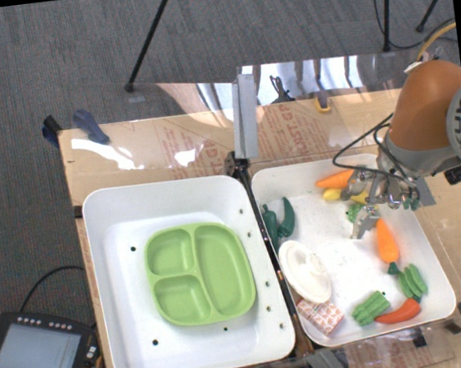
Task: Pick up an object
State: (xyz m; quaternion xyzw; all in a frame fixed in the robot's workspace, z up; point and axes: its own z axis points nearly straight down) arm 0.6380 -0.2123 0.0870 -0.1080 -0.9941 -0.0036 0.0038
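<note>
The right bin (340, 244) holds several toy foods. My gripper (365, 218) hangs low over its upper right part, under the orange-banded wrist (423, 111). A small green piece (354, 212) lies right at the gripper's left side, and I cannot tell whether they touch. An orange carrot (386, 241) lies just below and right of the gripper. Another carrot (335, 179) and a yellow piece (331, 195) lie up and to its left.
A dark green vegetable (284, 218) rests by the right bin's left wall. Lower in that bin are a white lid (305, 270), a red-and-white packet (322, 317), green pods (412, 281), a green piece (371, 308) and an orange-red chili (399, 312). The left bin (111, 237) holds a green divided plate (200, 273).
</note>
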